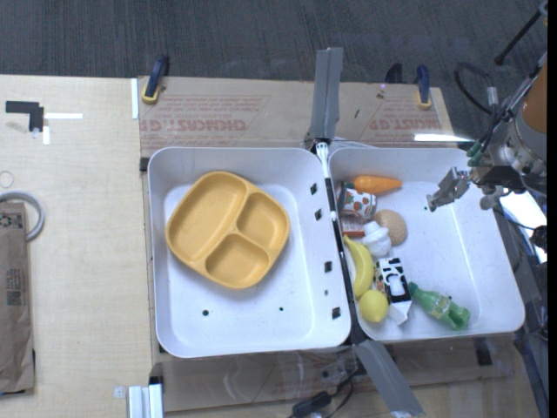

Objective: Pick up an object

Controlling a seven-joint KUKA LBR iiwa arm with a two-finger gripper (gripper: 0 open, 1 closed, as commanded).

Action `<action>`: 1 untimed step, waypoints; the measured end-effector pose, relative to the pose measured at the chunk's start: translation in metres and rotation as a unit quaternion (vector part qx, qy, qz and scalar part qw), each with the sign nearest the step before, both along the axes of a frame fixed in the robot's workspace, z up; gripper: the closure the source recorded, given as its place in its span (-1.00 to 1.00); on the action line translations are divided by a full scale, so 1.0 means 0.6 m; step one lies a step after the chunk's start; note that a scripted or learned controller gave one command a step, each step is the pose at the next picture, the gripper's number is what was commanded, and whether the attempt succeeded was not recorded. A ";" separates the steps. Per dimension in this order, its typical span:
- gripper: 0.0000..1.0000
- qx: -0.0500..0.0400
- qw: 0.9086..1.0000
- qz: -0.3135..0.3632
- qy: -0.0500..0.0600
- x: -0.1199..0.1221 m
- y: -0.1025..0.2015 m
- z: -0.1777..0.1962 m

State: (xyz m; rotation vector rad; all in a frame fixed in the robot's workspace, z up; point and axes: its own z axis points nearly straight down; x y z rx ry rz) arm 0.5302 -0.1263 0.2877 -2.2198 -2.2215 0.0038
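The right bin [470, 259] holds a cluster along its left side: an orange carrot [377, 183], a small printed cup [357, 203], a tan round roll [394, 226], a white crumpled item [377, 239], a banana [359, 266], a lemon [372, 306], a black-and-white packet [394, 282] and a green bottle [440, 308]. My gripper [459, 197] hangs over the bin's upper right part, well right of the carrot and roll. It is open, with nothing between its fingers.
The left bin [174, 320] holds a yellow divided plate [228, 229]. A metal divider [327, 103] runs between the bins. Cardboard [235, 116] lies behind the bins. A brown paper bag [13, 294] lies on the bench at far left.
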 end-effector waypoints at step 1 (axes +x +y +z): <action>-1.00 0.000 1.000 -0.017 0.000 0.097 -0.135 -0.123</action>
